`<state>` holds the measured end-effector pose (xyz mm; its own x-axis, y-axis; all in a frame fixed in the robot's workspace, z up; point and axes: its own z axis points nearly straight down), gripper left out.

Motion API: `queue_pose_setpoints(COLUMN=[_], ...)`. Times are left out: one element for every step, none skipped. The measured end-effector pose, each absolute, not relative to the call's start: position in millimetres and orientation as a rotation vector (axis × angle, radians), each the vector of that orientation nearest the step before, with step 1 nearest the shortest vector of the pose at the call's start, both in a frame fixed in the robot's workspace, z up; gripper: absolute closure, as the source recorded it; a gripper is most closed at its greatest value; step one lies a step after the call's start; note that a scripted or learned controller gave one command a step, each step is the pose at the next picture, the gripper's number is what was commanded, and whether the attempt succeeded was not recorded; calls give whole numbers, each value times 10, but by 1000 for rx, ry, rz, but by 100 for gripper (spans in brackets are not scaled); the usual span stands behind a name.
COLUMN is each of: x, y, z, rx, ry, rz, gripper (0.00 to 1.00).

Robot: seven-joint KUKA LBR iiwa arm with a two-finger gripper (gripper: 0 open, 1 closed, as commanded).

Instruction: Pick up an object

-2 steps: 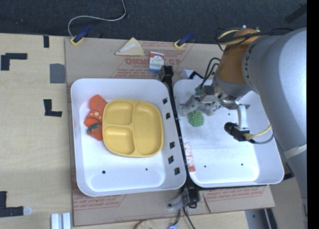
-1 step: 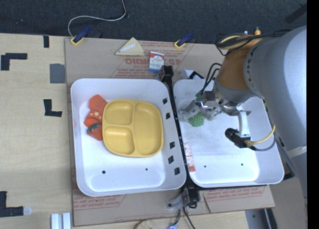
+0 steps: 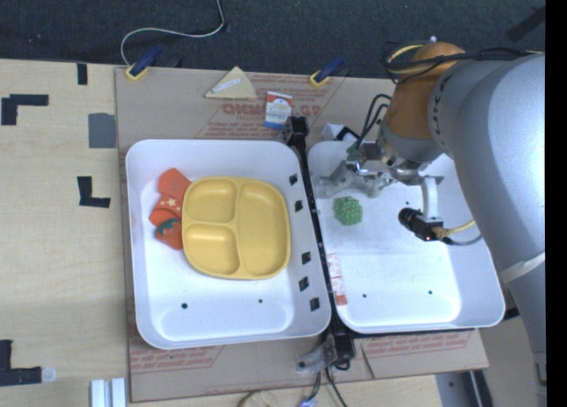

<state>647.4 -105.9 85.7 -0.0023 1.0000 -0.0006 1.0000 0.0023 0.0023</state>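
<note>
- Two shallow white bins sit side by side on a bench, seen from above at a slant.
- The left bin (image 3: 151,308) holds a yellow divided plate (image 3: 237,226) with its long axis running upper left to lower right, and an orange toy (image 3: 168,207) touching the plate's left edge.
- The right bin (image 3: 416,308) holds a small green knobbly object (image 3: 348,211), roundish with no clear long axis, near the bin's upper left.
- The gripper (image 3: 365,172) hangs just above and right of the green object; whether it is released or clenched cannot be told.
</note>
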Motion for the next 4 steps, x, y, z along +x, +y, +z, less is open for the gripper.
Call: queue_pose_setpoints(x=[6125, 6455, 6203, 6211], y=[-999, -970, -945, -946], z=[862, 856, 860, 966], rx=[2218, 2219, 2218, 2217], ry=[2220, 2221, 2219, 2218], rz=[1, 1, 1, 3], gripper=[0, 0, 0, 100])
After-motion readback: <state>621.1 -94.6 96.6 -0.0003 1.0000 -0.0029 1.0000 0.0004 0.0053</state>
